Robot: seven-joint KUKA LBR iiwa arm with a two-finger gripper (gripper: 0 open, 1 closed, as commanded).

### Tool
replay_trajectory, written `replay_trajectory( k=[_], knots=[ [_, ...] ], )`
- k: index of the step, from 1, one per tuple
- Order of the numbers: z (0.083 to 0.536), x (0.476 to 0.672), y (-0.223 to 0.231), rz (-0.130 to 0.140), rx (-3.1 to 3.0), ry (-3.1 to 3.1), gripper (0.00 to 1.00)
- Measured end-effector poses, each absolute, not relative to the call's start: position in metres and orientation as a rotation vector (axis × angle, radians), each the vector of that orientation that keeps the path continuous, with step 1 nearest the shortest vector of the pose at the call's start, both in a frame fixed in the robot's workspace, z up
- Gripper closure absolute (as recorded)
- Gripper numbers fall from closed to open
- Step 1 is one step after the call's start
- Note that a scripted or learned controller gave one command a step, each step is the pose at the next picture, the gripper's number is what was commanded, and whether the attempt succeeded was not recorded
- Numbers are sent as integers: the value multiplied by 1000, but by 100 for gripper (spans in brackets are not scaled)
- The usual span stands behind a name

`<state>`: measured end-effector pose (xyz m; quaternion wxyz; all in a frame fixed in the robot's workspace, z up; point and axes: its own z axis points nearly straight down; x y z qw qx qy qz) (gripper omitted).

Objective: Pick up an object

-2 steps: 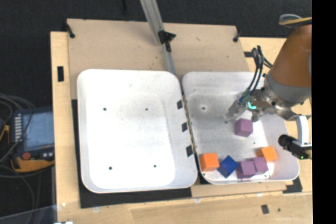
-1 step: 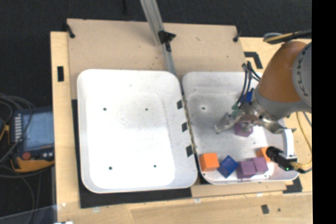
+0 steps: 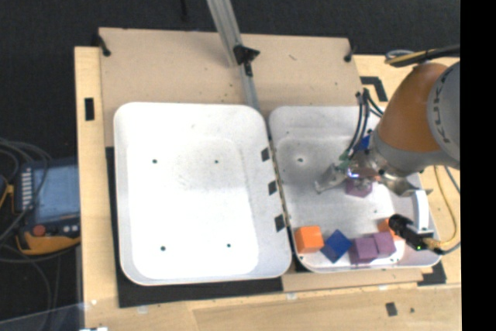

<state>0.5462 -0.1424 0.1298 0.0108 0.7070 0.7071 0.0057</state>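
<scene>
My gripper (image 3: 339, 177) hangs low over the middle of the right bin (image 3: 310, 137), on the grey arm with its orange band (image 3: 409, 120) coming in from the right. A small purple object (image 3: 359, 187) lies just beside and partly under the gripper's right side; whether it is gripped cannot be seen. Along the bin's front edge lie an orange block (image 3: 310, 238), a blue block (image 3: 336, 246) and two purple blocks (image 3: 363, 250) (image 3: 384, 243). A small orange piece (image 3: 384, 225) sits near the front right.
The left bin (image 3: 190, 190) stands next to the right one, with clips along the shared rim. A slanted metal pole (image 3: 221, 4) rises behind the bins. Cables and a black part (image 3: 403, 229) hang by the arm at the right bin's front right corner.
</scene>
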Motion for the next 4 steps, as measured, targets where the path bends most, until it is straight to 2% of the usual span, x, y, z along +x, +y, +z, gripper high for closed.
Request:
replay_trajectory(
  k=[1,2,4],
  knots=[
    [138,546,-142,20,2215,2197,100],
    [189,545,-134,6,2214,2221,100],
    [280,548,-136,5,2212,2224,100]
  ],
)
